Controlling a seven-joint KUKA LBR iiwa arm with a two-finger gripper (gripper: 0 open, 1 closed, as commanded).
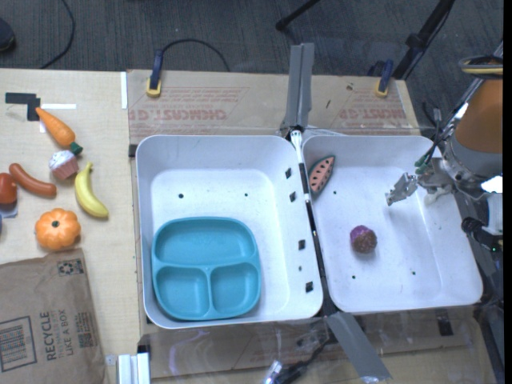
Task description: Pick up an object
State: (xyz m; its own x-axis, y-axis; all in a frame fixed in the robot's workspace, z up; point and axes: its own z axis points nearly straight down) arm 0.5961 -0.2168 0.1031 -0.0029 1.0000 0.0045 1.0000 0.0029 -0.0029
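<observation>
Hovering released in the right bin point(448, 290): tool point(398, 192) (fingers spread), well above purple ball point(363, 239), beside watermelon slice point(321, 174).

We're looking down on a robotics lab, no question. Two white bins point(226, 154) sit side by side on a table point(48, 302) lined with flattened cardboard, held at the back edge by clamps point(154, 82). Dark office carpet runs behind, crossed by a loose black cable point(56, 6) and tripod legs point(436, 18). Off to the left, toy food is laid out: a plastic banana point(90, 192), a carrot point(58, 126), a little pumpkin point(58, 230). A grey-and-orange arm point(480, 126) leans in from the right.
</observation>
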